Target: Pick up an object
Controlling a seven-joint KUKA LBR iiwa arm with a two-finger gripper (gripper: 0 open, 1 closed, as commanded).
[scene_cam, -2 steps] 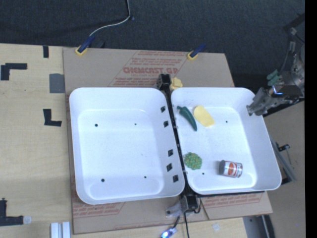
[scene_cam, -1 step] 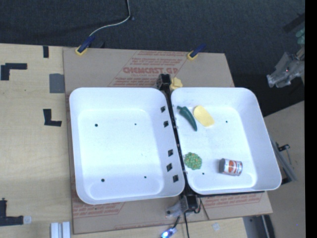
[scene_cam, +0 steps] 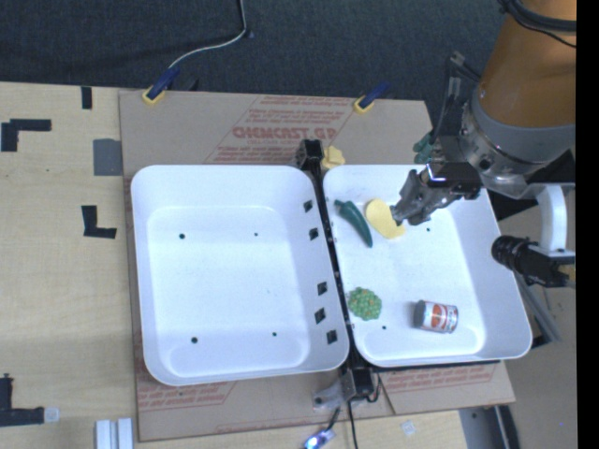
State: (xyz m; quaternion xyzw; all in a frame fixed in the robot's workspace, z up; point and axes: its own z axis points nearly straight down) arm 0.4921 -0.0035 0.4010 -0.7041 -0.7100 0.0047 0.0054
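1. The worktop (scene_cam: 56,251) is pale wood with black tape marks on its left side; a cardboard sheet (scene_cam: 281,129) with red print lies on it, held at its far edge by two yellow-and-blue clamps (scene_cam: 161,87). Beyond it runs dark carpet with a white cable (scene_cam: 234,26).
2. Two shallow white bins sit side by side on the cardboard, touching along a line of black clips. The left bin (scene_cam: 225,269) has a bare floor.
3. The right bin (scene_cam: 468,251) holds four things: a green pepper (scene_cam: 355,221) near the divider, a yellow object (scene_cam: 382,218) just beside it, a green leafy lump (scene_cam: 364,303) toward the near edge, and a red-and-white can (scene_cam: 436,316) lying on its side, well apart from the others.
4. The gripper (scene_cam: 410,211) hangs over the far part of the right bin, right at the yellow object's edge. Whether its fingers are open, closed or gripping cannot be told.
5. Open floor lies between the can and the gripper.
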